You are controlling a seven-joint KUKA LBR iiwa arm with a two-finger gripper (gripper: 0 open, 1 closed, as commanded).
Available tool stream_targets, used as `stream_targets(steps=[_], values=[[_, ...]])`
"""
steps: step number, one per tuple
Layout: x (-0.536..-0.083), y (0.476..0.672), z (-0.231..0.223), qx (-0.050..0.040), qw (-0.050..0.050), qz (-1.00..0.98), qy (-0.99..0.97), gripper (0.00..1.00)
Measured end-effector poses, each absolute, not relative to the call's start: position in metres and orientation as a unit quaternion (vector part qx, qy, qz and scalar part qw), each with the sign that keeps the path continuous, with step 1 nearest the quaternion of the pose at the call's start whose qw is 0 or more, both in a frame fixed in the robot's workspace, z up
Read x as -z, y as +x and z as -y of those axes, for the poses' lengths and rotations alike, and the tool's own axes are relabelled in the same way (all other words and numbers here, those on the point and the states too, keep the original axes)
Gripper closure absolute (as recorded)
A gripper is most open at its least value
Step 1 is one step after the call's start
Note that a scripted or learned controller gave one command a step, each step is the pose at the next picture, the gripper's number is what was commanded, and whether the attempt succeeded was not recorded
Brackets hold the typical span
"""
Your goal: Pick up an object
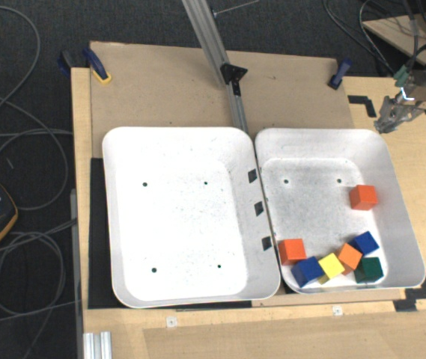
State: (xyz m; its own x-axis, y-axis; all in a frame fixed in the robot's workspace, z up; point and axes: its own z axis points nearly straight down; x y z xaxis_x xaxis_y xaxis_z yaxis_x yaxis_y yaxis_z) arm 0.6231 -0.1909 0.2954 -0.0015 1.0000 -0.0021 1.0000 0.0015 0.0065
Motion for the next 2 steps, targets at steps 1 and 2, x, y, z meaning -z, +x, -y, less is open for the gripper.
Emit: stream_targets(steps=[1,2], values=[[-0.292,0.612,0.129,-0.0006,-0.001,-0.709,0.705,1.00],[-0.275,0.607,0.079,0.0000,-0.002,-0.709,0.705,1.00]])
